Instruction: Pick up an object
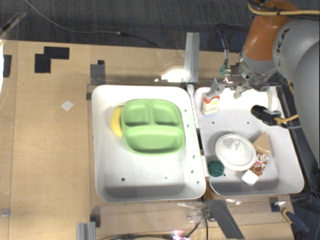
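Gripper over the right bin's far edge

The gripper (227, 86) hangs with fingers spread, nothing between them, just above a small white-and-orange carton (210, 104) standing in the right bin (287, 184).

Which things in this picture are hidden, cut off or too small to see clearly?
- Yellow object in the left bin: the green divided plate covers most of it, so its kind is unclear.
- Hand: too small and dark against the arm to judge its fingers.
- Small carton: its print is too small to read.
- Brown packet beside the white bowl: label unreadable.
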### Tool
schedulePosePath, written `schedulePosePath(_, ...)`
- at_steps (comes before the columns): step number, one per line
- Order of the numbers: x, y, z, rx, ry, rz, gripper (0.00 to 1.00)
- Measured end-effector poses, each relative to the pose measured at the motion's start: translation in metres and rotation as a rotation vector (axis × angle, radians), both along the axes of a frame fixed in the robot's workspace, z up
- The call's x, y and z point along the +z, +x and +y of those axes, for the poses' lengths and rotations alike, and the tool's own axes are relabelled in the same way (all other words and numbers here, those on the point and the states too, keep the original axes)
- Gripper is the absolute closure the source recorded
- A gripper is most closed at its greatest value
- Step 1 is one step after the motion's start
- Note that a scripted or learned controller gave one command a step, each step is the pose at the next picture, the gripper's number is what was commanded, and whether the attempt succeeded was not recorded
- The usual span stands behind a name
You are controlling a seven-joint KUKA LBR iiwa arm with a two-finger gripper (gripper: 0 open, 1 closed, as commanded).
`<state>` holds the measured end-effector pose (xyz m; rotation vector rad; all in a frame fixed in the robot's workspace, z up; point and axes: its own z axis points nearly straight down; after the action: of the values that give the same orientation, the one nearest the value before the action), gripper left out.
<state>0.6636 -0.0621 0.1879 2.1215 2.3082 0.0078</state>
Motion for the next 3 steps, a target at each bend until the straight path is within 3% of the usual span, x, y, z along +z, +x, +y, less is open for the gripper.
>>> schedulePosePath(1,-0.087,0.006,-0.030,0.010,0.000,0.005,0.00)
schedulePosePath(2,-0.001,0.007,0.014,-0.233,0.002,0.002,0.00)
schedulePosePath(3,-0.033,0.006,-0.025,-0.225,0.001,0.003,0.00)
